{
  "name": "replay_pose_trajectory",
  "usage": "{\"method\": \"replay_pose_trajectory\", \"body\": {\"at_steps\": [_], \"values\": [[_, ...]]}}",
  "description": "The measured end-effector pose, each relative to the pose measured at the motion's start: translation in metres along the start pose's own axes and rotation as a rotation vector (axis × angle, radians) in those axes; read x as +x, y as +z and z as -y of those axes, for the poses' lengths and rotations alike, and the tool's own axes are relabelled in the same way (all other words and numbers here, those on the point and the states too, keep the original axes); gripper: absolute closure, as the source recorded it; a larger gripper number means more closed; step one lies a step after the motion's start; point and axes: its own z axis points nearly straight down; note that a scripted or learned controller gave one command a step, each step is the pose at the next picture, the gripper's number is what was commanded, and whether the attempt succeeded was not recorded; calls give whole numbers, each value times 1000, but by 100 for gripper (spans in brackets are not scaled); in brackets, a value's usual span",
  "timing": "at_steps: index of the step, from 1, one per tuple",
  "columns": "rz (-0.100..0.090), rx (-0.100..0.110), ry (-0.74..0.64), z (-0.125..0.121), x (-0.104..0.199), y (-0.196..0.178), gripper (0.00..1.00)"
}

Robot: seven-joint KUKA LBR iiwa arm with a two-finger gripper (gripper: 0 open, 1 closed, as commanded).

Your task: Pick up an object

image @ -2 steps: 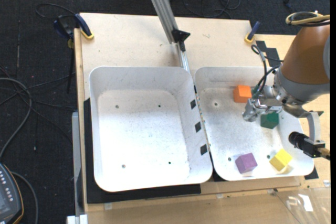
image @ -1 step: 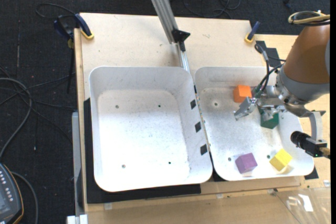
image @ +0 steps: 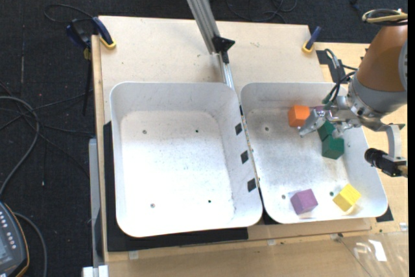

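At the near edge of the worktop (image: 188,45), two shallow white bins sit side by side. In the right bin (image: 279,97), closest to the camera, a purple block (image: 303,201) lies near the front wall, and a yellow block (image: 347,198) lies just to its right, close to the front right corner; the two are near each other but apart.

Farther back in the same bin, a dark green block (image: 332,144) lies near the right side, partly under the metal parts of the hand (image: 314,124). An orange block (image: 299,116) sits just left of the hand, towards the back of the bin. Whether the hand touches the orange or the green block cannot be told, and whether it is spread or pressed together cannot be told either; no block is clearly seen between its parts.

The grey arm (image: 382,71), with its orange band above the wrist, comes in from the right over the bin's right wall.

The left bin (image: 130,97) shows its speckled white floor.

At the back of the worktop, two yellow-tipped clamps grip the far corners, and a slanted metal rail (image: 198,0) rises from the gap between the bins towards the dark floor beyond, where cables lie.
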Motion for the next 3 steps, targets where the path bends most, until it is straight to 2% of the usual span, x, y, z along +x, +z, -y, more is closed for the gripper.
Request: {"method": "replay_pose_trajectory", "body": {"at_steps": [1, 2, 3], "values": [[5, -19, -5, -74, -35, 46, 0], [5, -28, -5, -104, -11, 58, 0], [-3, -4, -3, -55, 14, 9, 0]]}}
